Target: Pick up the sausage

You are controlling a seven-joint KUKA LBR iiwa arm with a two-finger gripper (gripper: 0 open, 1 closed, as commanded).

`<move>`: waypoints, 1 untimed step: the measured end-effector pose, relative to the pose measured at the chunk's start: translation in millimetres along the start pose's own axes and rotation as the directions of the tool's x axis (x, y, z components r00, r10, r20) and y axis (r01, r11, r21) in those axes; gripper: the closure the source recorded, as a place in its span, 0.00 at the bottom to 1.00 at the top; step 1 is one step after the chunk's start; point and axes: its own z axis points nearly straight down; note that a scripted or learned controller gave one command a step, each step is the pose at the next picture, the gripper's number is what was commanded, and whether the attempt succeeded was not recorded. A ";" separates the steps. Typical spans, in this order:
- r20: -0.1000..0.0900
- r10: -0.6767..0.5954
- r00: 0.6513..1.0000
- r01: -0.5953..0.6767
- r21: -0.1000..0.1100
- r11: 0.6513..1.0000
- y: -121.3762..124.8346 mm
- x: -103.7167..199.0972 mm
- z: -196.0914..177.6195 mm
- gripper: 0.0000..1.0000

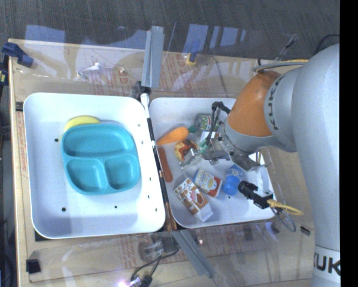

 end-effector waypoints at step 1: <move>-0.001 0.087 0.996 -0.087 -0.002 0.996 66.1 0.9 10.8 0.00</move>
